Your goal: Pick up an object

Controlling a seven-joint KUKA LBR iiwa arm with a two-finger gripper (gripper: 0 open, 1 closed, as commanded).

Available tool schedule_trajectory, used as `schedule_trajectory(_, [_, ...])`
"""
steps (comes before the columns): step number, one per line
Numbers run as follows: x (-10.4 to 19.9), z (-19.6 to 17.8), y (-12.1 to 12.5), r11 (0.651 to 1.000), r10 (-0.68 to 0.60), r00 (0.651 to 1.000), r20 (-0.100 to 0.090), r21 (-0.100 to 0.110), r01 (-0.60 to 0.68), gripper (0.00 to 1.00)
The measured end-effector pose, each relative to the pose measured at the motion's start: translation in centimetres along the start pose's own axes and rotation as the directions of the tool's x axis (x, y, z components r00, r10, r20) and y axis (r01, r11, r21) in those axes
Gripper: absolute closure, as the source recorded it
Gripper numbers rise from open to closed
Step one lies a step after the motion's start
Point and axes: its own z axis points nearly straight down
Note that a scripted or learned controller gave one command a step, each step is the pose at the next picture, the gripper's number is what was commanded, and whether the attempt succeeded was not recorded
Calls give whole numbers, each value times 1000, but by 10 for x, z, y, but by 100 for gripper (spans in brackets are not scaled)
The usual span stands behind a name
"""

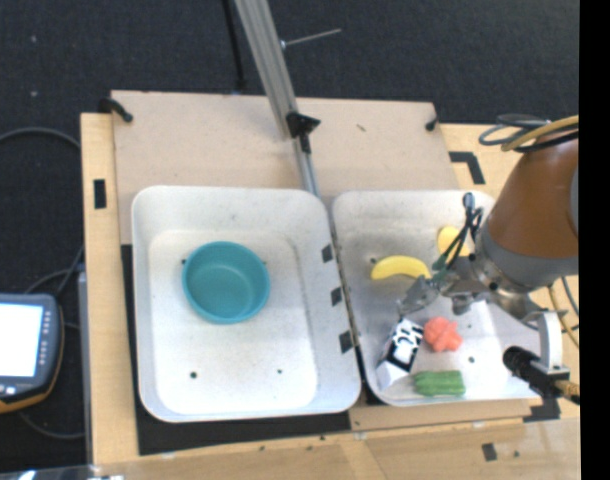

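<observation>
1. Camera view: gripper (425, 293) hovers in the right bin (360, 228); finger state cannot be determined.
2. Yellow banana (399, 267), curved, lies just beside the gripper.
3. Coral knobbly object (444, 335) sits below.

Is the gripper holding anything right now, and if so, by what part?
Nothing shows between the fingers of the gripper. It hangs over the right bin, just below the banana and up-left of the red object.

The worktop (215, 138) bears two white bins side by side: left bin (155, 368), right bin (370, 218).
</observation>
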Motion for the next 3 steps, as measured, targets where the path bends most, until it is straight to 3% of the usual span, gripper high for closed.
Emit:
schedule_trajectory(1, [0, 0, 0, 1000, 3, 1000, 0, -1, -3, 0])
schedule_trajectory(3, [-3, 106, 0, 1000, 3, 1000, 2, 7, -3, 0])
